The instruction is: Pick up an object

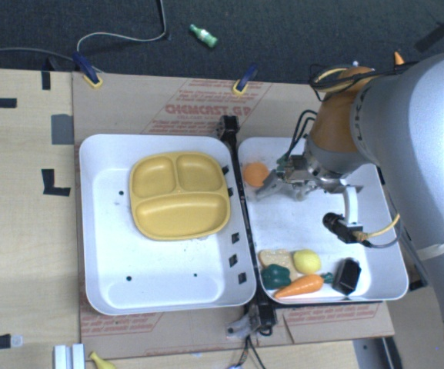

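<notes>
My gripper point(279, 190) hangs low in the upper left part of the right bin point(391, 283), open, with nothing between its fingers. An orange ball point(255, 174) lies just to its left, against the bin's wall, next to one fingertip point(261, 192). Along the bin's front edge lie a carrot point(300, 286), a yellow lemon point(306, 261), a green toy point(275, 274), a pale bread-like piece point(275, 257) and a black block point(346, 276).
The left bin point(102, 229) holds a yellow divided plate point(180, 194). A black divider point(237, 198) runs between the bins. The grey arm point(406, 129) covers the right bin's far right side. A small green object point(204, 35) lies on the dark floor behind.
</notes>
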Controlling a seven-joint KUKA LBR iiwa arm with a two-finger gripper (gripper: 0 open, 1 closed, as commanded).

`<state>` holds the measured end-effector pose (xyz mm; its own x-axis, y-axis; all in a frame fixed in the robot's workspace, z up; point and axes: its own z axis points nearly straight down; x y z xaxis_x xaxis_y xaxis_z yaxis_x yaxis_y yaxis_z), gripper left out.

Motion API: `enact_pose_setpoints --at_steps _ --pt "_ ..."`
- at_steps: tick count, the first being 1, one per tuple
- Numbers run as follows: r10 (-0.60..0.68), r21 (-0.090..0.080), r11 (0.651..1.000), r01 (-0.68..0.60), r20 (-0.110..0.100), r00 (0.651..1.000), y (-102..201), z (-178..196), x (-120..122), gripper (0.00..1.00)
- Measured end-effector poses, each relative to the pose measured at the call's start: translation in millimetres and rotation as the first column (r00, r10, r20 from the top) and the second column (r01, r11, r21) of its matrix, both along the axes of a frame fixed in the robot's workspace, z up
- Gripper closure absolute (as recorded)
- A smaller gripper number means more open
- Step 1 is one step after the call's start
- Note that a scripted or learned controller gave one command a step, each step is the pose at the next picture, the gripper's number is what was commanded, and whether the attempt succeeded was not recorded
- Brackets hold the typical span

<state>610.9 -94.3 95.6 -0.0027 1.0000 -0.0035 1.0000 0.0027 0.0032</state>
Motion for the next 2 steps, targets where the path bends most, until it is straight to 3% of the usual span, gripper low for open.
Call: enact_pose_setpoints --at_steps 1,2 --pt "0.001 0.001 1.000 -0.001 -0.002 1.000 0.6 9.2 -0.3 1.00" --pt "0.001 0.000 1.000 -0.001 -0.001 1.000 0.4 9.1 -0.3 0.00"
